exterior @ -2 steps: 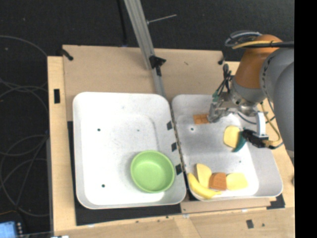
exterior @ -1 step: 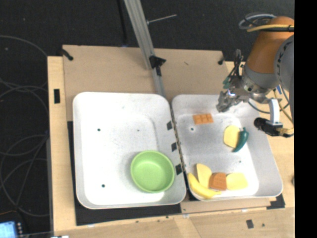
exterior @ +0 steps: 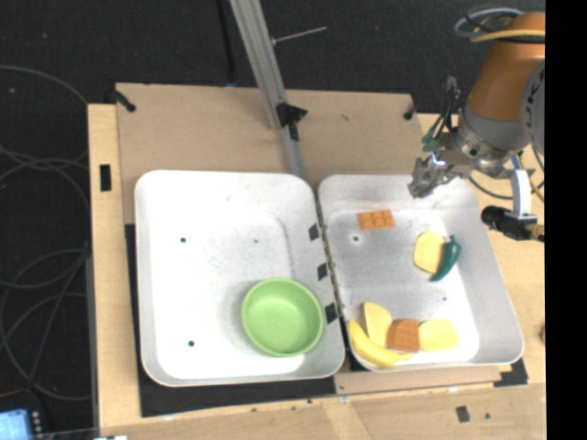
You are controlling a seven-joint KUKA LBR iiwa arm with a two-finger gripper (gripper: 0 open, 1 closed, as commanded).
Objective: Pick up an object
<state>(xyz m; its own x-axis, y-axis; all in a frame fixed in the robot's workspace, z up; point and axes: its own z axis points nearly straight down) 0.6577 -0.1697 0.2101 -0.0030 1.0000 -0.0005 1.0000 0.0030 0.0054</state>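
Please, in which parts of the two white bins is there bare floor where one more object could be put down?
Left bin: bare across its far part and left side; the green bowl takes the near right corner. Right bin: a bare patch in the middle, between the orange block, the yellow and green piece and the near pile. Crowded: the near edge, where the yellow and brown pieces lie together.

Two white bins sit side by side on the brown bench (exterior: 183, 126), left bin (exterior: 183, 209) touching right bin (exterior: 486, 291) along the middle. A grey metal pole (exterior: 261, 53) slants up from behind that seam, and black cables (exterior: 41, 163) trail left of the bench.
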